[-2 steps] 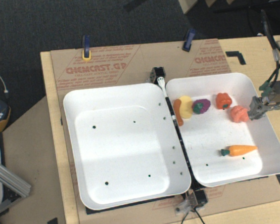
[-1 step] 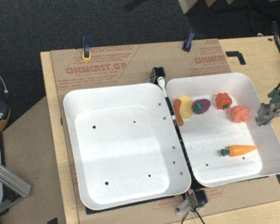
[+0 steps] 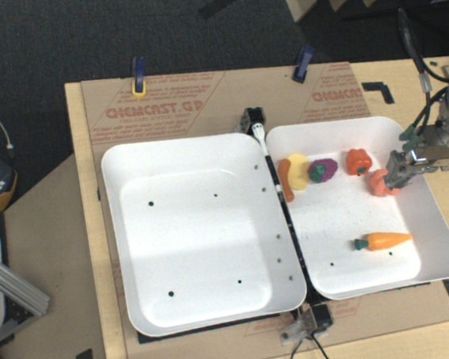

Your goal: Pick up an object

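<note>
The right bin (image 3: pixel 428 217) holds several toy foods. An orange stick-shaped piece (image 3: pixel 285 180) lies by the divider, with a yellow piece (image 3: pixel 298 171) and a purple piece with a green top (image 3: pixel 322 170) beside it. A red-orange pepper (image 3: pixel 356 161) sits further right. A carrot (image 3: pixel 384 239) lies alone toward the front. A salmon-pink piece (image 3: pixel 380 183) rests near the bin's right wall. My gripper (image 3: pixel 399 168) reaches in from the right, directly against the pink piece's upper right side and partly covering it.
The left bin (image 3: pixel 198 233) stands beside the right one on a cardboard sheet (image 3: pixel 200 97). Clips (image 3: pixel 138 80) hold the cardboard's far edge. A black bracket (image 3: pixel 252 120) sits between the bins at the back.
</note>
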{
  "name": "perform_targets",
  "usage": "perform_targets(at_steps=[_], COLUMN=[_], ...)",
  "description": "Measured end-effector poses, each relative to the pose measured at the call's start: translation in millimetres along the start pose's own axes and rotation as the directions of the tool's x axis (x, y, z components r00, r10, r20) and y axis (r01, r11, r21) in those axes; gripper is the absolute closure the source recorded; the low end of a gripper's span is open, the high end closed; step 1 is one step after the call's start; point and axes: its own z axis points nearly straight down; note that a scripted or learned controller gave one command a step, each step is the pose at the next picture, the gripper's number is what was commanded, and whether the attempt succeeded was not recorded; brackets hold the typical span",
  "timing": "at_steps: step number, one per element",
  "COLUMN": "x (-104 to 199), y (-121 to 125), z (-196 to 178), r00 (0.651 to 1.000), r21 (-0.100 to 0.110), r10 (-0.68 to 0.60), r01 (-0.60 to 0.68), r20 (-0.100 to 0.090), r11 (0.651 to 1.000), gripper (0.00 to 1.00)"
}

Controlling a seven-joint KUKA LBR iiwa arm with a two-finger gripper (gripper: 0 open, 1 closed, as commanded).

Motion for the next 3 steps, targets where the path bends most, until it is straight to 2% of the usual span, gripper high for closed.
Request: perform_targets(at_steps=[1,2,3], x=[-32.6,10.1,-25.4], y=[-4.9,-2.9,-5.4], z=[37.9,4.8,57.6], r00=[1.000,1.000,1.000], r21=[0.010,0.001,0.012], r10=[0.009,0.002,0.010], r01=[-0.009,-0.002,-0.010], r20=[-0.001,0.000,-0.001], r11=[1.000,1.000,1.000], gripper=[1.00,1.00,1.00])
